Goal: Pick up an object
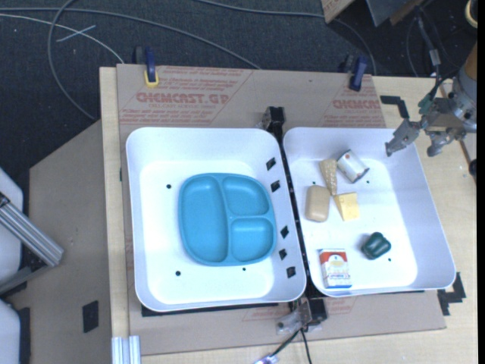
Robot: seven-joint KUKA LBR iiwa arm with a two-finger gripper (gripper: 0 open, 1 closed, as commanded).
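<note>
From above, my gripper (416, 143) hangs spread and holding nothing over the right bin's (424, 226) far right rim. Inside that bin lie a green object (375, 245), a small box (334, 269) and tan blocks (318, 203).

My gripper (418, 144) is a small metal assembly in grey and silver, with two dark, slim fingers (399, 139) splayed apart from a boxy body. I can make out teal-green bits on that body and thin black cables looping up from it. The wrist above it looks pale grey and rounded.
</note>
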